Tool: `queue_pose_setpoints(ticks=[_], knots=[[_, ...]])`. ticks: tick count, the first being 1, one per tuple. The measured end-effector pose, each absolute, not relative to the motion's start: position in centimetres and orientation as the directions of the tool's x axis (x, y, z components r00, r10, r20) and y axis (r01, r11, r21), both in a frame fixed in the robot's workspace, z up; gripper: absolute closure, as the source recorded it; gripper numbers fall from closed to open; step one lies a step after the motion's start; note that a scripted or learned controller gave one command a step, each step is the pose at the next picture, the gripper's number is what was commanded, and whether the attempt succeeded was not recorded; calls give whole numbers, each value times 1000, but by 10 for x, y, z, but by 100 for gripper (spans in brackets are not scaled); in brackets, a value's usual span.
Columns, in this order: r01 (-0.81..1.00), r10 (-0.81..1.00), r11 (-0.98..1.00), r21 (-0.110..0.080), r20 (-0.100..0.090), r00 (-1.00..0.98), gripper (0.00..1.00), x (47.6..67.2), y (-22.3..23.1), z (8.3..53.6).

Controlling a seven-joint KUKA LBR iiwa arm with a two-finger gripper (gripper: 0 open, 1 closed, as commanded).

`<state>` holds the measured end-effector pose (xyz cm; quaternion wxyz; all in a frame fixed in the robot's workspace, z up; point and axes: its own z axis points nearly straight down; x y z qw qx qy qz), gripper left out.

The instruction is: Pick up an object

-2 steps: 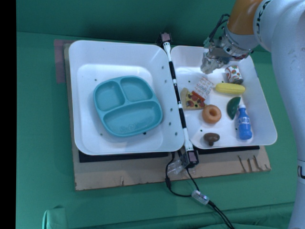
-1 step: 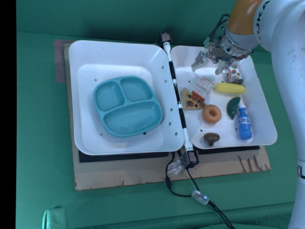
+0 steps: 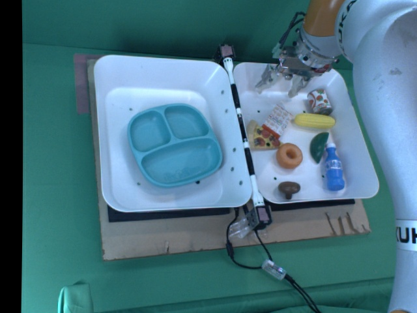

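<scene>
**Hovering over the right bin's far corner**

Hanging above the back of the right bin [image 3: 365,175], my hand [image 3: 285,82] has its fingers spread open with nothing between them. The objects lie nearer the camera than my hand: a small patterned cup [image 3: 318,100] just beside it, a corn cob [image 3: 314,120], a pizza slice [image 3: 262,136], a doughnut [image 3: 289,155] and a blue bottle [image 3: 333,168]. A teal divided plate [image 3: 174,145] sits in the left bin [image 3: 114,77].

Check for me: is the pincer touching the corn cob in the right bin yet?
Apart. In the camera view the pincer hangs over the far end of the right bin, with bare white floor between it and the corn cob.
</scene>
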<state>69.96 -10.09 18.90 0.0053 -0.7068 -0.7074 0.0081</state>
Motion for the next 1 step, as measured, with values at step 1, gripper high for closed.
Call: queue_pose_setpoints(ticks=[1], knots=[[1000,1000,-3,-20,-6,3,0,699,-100,188]])
